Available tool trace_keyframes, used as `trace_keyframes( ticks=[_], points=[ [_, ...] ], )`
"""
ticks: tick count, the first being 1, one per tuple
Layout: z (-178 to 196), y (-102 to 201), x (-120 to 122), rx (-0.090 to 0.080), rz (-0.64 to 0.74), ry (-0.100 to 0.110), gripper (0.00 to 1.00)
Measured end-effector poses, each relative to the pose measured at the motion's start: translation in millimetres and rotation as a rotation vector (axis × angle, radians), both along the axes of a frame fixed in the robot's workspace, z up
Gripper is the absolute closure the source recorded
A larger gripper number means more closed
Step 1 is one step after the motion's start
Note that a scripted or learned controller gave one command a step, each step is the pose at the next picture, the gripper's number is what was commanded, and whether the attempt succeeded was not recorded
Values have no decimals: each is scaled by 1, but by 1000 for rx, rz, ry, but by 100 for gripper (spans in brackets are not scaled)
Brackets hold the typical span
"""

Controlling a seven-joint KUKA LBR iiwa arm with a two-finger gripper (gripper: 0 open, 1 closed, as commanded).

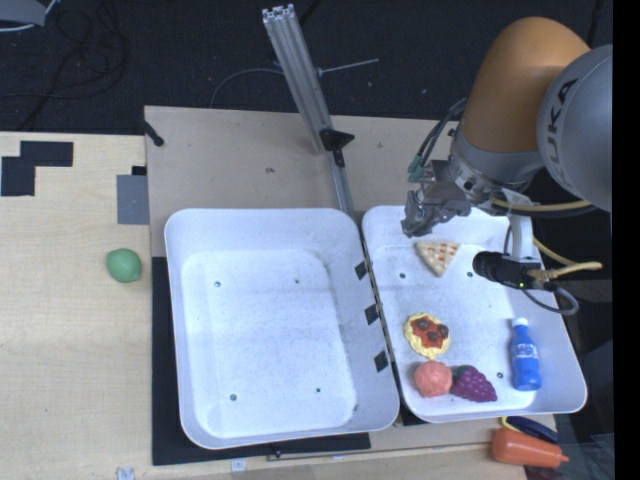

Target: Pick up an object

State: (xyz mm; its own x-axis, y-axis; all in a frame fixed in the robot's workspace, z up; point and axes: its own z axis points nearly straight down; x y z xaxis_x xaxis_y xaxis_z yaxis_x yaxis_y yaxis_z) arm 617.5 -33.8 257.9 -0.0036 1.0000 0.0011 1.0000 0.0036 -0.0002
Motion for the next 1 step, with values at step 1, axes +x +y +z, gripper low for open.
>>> trace_keyframes(
  ticks=[1],
  points=[
    [-16, 48, 11, 0, -1, 2, 100]
  ],
)
